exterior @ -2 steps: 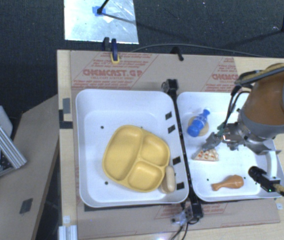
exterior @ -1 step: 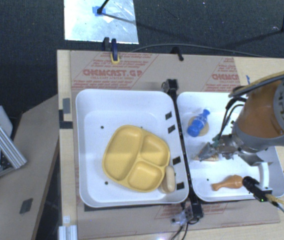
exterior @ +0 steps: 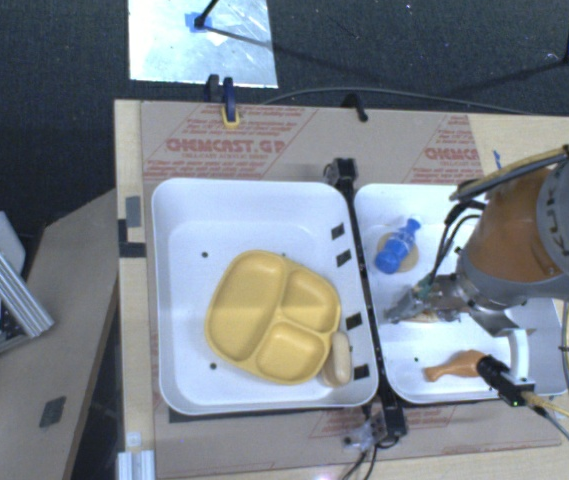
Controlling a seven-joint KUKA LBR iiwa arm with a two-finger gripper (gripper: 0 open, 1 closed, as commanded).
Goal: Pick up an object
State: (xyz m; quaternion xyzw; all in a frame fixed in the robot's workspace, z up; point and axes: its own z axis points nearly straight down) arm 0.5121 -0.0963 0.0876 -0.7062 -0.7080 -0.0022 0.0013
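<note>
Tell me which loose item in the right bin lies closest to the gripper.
The blue bottle up the bin is nearer the gripper than the orange piece by the bin's near edge, though the margin is small.

A robotics lab: a bench (exterior: 214, 133) under protective sheeting, two white bins (exterior: 254, 200), clamps (exterior: 229, 101), and trailing cables (exterior: 404, 93).

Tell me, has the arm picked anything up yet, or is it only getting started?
Nothing looks lifted yet. The gripper is low in the right bin, beside the blue bottle; whether it touches anything is unclear. The orange toy lies on that bin's floor, and the yellow tray sits in the left bin. Grasping and lifting remain.
</note>
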